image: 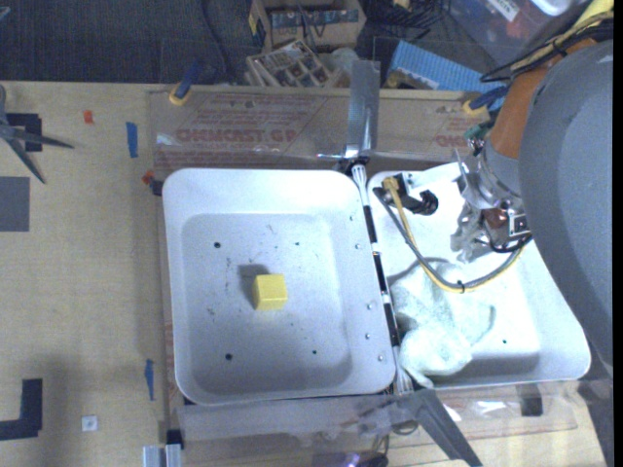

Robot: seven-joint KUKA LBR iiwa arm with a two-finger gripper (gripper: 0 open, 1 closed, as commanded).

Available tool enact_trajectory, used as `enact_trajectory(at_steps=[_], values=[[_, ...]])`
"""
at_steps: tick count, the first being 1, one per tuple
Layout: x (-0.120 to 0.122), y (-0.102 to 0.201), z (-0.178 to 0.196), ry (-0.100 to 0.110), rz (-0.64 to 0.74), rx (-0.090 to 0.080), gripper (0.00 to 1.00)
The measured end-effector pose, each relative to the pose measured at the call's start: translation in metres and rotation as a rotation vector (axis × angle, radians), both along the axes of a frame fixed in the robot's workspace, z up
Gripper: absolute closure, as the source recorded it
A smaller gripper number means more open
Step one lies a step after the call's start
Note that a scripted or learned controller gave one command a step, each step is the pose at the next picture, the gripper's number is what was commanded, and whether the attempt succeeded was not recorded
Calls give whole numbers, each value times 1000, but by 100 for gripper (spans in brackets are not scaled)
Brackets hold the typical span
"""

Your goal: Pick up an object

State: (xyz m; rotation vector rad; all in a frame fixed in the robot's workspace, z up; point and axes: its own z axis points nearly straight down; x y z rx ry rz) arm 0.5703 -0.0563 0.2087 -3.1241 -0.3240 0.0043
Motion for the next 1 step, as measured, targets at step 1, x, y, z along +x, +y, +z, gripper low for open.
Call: enact_trajectory(at_steps=[1], values=[[-53, 26, -5, 3, -4, 2, 100]])
